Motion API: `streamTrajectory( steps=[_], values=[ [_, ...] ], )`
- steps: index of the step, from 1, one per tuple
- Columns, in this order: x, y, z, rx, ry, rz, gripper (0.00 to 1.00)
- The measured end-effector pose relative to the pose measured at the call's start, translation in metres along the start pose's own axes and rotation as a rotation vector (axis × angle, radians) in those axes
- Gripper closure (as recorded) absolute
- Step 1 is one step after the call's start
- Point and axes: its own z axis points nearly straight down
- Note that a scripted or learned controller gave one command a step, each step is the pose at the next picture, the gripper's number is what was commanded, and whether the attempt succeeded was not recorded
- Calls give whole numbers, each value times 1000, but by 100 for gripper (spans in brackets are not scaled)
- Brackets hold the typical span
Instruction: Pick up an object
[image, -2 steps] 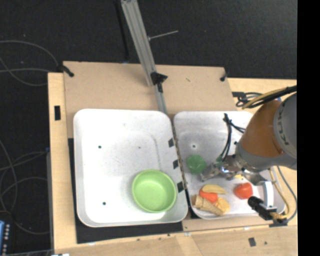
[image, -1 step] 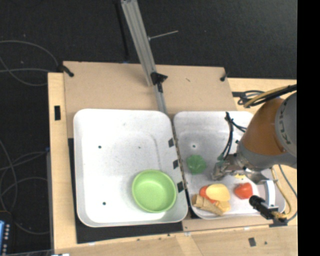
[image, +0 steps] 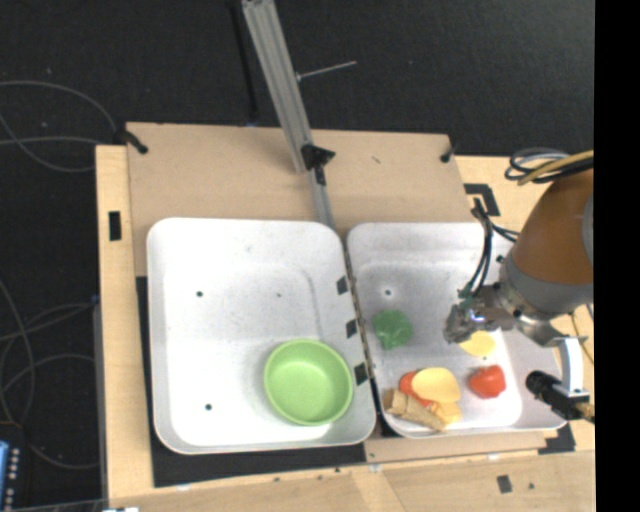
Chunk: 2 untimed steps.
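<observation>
The right bin (image: 420, 250) holds a small green lump (image: 392, 328), a red tomato-like piece (image: 488, 381), a yellow piece (image: 481, 345), and a yellow and red fruit (image: 432, 384) over a tan item (image: 412, 408). My gripper (image: 466, 322) hangs low over the bin's right half, just up and left of the yellow piece. The arm's orange band (image: 555, 235) rises behind it. A light green bowl (image: 308, 381) sits in the left bin (image: 200, 300) near its front right corner.
A metal pole (image: 290, 110) slants from the top of the view down to the divide between the bins. Brown board (image: 250, 170) surrounds the bins. Cables (image: 530, 165) loop at the right, near the arm.
</observation>
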Motion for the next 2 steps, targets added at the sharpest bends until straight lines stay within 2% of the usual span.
streamTrajectory(
  steps=[1,2],
  values=[
    [-2,-5,-60,0,0,-2,100],
    [-3,-4,-65,5,2,-4,100]
  ],
)
